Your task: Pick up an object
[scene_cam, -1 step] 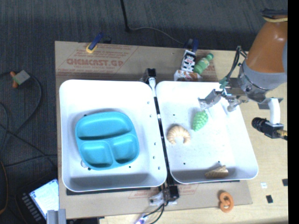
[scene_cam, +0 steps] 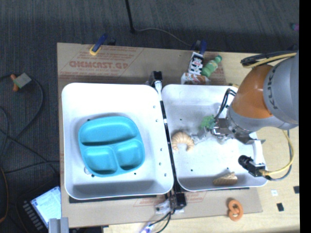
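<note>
The table [scene_cam: 73, 62] fills the middle of the frame and carries two white bins. The left bin [scene_cam: 73, 96] holds one blue tray [scene_cam: 112, 145] with three compartments. The arm [scene_cam: 272, 98] enters at the right edge, over the right bin [scene_cam: 194, 96]. This bin holds three loose things. One pale croissant [scene_cam: 182, 140] lies near its left wall, long axis about left to right, ends curling downward. One brown piece [scene_cam: 226, 179] lies flat at the lower rim, also left to right. One small green object [scene_cam: 208, 122] sits just beside the gripper [scene_cam: 218, 130]. Whether the jaws are wide or narrow cannot be told.
</note>
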`<act>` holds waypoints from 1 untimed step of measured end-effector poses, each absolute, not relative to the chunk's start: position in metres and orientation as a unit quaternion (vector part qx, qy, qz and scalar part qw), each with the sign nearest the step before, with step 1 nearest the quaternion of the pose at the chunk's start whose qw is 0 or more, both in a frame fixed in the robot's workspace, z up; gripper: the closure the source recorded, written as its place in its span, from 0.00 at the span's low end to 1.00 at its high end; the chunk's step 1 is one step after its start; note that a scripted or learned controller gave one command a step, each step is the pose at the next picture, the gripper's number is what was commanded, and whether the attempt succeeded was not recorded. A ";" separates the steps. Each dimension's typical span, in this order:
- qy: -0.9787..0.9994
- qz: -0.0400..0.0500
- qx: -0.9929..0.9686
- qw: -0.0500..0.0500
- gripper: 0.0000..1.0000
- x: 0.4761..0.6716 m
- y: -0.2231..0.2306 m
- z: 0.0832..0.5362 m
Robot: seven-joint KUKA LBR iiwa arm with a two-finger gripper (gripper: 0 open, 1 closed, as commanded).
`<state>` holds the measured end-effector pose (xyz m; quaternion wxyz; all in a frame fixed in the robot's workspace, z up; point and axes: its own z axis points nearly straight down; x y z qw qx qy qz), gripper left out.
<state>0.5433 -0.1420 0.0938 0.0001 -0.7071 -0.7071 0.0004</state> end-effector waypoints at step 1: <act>-0.708 0.000 -0.707 0.001 0.00 0.549 -0.093 0.092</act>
